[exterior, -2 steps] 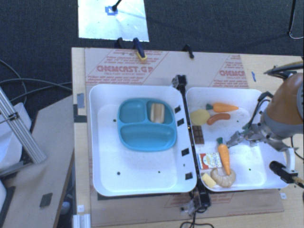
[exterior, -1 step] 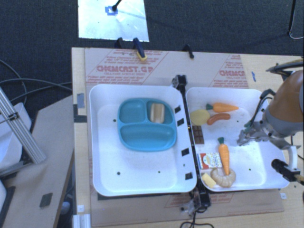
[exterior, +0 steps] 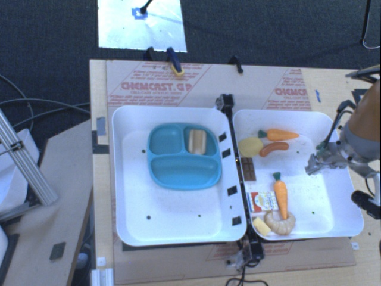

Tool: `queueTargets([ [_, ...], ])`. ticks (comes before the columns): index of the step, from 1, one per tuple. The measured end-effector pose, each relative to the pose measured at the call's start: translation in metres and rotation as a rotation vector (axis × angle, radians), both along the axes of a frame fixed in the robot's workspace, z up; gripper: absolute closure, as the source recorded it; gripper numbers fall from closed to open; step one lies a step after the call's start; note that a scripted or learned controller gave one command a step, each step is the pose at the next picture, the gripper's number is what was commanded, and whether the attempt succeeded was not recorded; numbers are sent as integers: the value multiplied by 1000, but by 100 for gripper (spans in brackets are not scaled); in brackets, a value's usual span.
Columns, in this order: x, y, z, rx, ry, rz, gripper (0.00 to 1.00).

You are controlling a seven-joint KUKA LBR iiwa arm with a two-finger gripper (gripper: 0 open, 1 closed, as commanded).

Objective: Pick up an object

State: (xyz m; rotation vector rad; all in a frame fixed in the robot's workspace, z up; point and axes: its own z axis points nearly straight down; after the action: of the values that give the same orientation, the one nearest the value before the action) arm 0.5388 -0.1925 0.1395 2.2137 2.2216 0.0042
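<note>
Two white bins (exterior: pixel 178 231) sit on tan board printed with red lettering (exterior: pixel 156 86), and the left one carries a teal plate (exterior: pixel 178 171) with a pale beige slice (exterior: pixel 197 140) in it. On the right we've got orange carrots with green tops (exterior: pixel 280 196), a red sausage (exterior: pixel 273 149), a yellow lump (exterior: pixel 250 146) and a red-and-white carton (exterior: pixel 262 202).

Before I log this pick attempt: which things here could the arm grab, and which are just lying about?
For the job, in the right bin:
two carrots
sausage
yellow piece
small carton
croissant-like piece
gripper above it

Lying about:
blue divided plate holding a bread piece
clamps
</note>
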Motion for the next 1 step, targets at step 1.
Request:
queueTargets([
  [1, 1, -1, 64, -1, -1, 0, 100],
])
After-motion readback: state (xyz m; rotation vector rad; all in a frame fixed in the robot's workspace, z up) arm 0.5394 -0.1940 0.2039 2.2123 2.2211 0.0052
